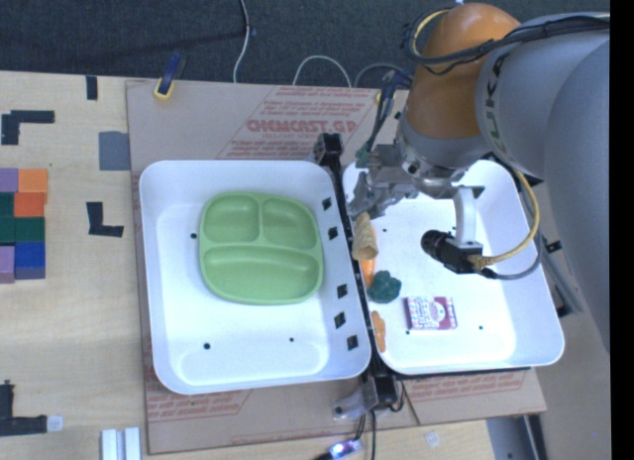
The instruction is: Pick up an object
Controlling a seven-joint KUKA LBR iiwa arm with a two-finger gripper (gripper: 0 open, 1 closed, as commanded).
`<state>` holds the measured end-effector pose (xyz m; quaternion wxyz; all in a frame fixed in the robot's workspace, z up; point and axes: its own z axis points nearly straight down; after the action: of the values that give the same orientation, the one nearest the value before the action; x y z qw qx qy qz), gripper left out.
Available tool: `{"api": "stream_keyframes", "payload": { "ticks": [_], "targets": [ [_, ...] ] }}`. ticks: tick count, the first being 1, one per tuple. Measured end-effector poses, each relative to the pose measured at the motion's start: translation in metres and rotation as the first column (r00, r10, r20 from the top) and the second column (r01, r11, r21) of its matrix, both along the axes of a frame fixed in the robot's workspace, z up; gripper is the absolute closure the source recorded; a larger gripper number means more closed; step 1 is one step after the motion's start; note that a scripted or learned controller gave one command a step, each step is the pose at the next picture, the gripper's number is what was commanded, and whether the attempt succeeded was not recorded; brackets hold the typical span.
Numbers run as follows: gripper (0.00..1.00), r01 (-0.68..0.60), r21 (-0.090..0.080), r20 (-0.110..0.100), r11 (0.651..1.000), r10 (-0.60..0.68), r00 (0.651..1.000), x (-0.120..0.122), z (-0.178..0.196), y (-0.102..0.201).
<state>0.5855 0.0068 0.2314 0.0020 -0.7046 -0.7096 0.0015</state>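
Hand (369, 208) above tan object (366, 238).

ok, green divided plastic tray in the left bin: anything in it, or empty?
Empty. The green divided tray lies flat in the left white bin; all three compartments show bare green.

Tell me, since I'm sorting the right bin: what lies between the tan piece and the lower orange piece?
The teal lump, in the camera view.

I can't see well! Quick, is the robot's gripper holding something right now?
Gripper: it cannot be told; it sits low at the right bin's left edge, just above a tan object.
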Motion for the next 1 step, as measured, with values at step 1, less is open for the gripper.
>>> {"api": "stream_keyframes", "payload": {
  "ticks": [1],
  "targets": [
    [1.00, 0.001, -0.001, -0.001, 1.000, -0.001, 1.000, -0.0080, 0.0020, 0.0469]
  ]
}}
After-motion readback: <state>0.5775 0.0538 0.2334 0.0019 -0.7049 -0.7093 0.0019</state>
